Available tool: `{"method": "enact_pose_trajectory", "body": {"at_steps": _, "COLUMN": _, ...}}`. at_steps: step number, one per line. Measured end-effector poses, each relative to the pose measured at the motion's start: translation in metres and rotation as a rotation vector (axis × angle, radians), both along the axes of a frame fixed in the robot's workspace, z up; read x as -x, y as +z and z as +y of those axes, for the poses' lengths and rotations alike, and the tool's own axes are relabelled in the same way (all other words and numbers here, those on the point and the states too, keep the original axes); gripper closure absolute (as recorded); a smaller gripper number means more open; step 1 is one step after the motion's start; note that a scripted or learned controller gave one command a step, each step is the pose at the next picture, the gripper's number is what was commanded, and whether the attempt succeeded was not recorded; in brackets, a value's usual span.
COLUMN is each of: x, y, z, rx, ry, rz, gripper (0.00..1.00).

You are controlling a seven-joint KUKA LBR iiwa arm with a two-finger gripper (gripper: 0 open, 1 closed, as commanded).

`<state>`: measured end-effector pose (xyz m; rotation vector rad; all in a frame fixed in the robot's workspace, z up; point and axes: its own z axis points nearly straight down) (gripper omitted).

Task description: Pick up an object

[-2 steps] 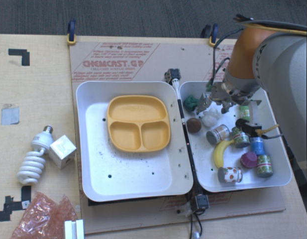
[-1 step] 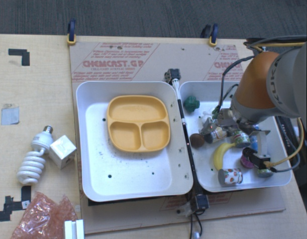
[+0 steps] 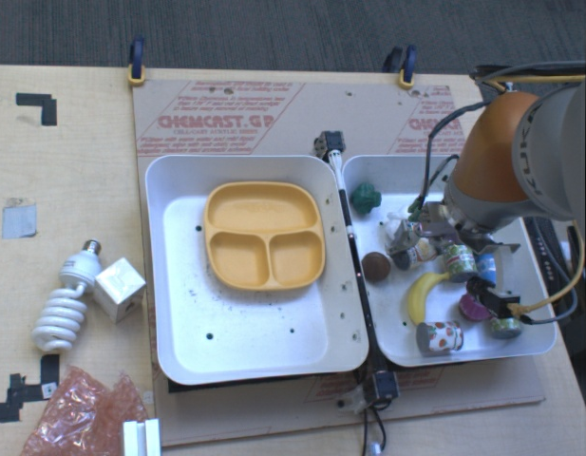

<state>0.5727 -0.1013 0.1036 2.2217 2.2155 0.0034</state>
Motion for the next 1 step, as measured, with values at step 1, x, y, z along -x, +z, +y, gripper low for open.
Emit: {"method": "enact_pose_trajectory", "body": {"at_steps": 1, "x": -0.0156, "y": 0.1426, "z": 0.0834, "rx": 0.000, "ry": 0.004, "rz": 0.002, "gripper": 1.00}}
